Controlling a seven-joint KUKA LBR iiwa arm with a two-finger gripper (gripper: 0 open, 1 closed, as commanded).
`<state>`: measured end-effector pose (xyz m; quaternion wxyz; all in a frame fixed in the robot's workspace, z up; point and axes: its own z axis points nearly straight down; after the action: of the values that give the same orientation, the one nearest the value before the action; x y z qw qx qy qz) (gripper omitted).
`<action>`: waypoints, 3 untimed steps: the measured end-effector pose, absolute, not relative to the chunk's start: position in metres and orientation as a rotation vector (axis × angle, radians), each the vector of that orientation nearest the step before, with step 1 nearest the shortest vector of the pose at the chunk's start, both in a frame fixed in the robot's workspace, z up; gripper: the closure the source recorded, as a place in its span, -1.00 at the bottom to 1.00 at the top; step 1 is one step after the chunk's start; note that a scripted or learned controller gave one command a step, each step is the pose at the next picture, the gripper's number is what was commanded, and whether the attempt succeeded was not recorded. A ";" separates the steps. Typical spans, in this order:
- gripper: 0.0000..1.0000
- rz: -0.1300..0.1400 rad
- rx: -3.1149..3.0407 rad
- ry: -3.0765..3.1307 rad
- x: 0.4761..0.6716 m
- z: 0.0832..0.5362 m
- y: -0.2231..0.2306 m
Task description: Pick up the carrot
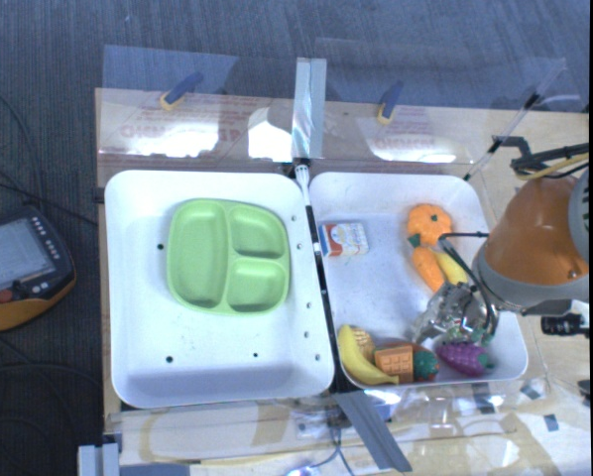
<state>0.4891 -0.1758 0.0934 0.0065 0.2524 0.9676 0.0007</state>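
The carrot [428, 267] is a short orange stick lying at a slant in the right bin [376, 296], just below an orange pumpkin-like toy [428, 223]. A yellow piece [453, 267] lies against the carrot's right side. My gripper [456, 317] hangs low over the bin floor just below and to the right of the carrot's lower end, above a purple bunch of grapes [466, 357]. The orange band of the arm [534, 246] covers the bin's right side.
A banana [360, 356], an orange block [396, 361] and a green piece [426, 365] crowd the right bin's front edge. A small carton [343, 238] lies near the divider. The left bin [138, 345] holds a green divided plate [228, 256].
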 end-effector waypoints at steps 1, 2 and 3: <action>1.00 -0.002 0.764 3.033 0.498 0.235 -0.173; 1.00 -0.004 0.764 3.040 0.498 0.240 -0.172; 1.00 -0.006 0.761 3.037 0.499 0.249 -0.172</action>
<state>0.4990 -0.1720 0.2493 0.0052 0.2430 0.9700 -0.0020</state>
